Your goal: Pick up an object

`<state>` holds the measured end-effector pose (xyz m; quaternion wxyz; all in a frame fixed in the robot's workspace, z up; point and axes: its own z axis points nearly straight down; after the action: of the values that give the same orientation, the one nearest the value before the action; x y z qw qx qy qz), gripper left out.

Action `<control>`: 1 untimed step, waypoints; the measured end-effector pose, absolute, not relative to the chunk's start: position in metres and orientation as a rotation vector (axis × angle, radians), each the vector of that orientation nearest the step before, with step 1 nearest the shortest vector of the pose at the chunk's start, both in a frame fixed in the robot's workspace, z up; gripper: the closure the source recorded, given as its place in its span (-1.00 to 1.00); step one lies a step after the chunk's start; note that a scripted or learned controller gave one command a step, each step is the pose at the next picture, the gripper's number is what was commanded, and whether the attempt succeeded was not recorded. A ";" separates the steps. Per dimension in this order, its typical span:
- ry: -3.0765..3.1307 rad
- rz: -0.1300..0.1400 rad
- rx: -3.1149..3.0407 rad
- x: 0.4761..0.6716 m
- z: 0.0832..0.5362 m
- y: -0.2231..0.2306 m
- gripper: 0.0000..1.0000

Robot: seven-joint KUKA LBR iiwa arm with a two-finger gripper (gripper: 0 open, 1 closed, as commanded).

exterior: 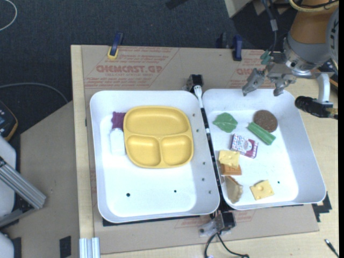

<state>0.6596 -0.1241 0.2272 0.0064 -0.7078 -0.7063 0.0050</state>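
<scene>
One board (134, 69) under both bins reads "CHEMCAST" in red print.

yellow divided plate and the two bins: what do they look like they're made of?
Yellow plate: looks like moulded plastic, matte to satin, uniform colour with soft rounded compartment ridges. Left bin and right bin: probably thin formed white plastic, smooth with faint sheen and rounded corners.

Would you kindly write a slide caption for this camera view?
Open tool hovers above the right bin of toy food; a yellow plate sits in the left bin.
</scene>
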 end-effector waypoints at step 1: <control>-2.221 0.001 -2.221 0.662 0.237 -0.124 -1.00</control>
<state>0.6621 -0.1241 0.2366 0.0004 -0.7072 -0.7070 0.0003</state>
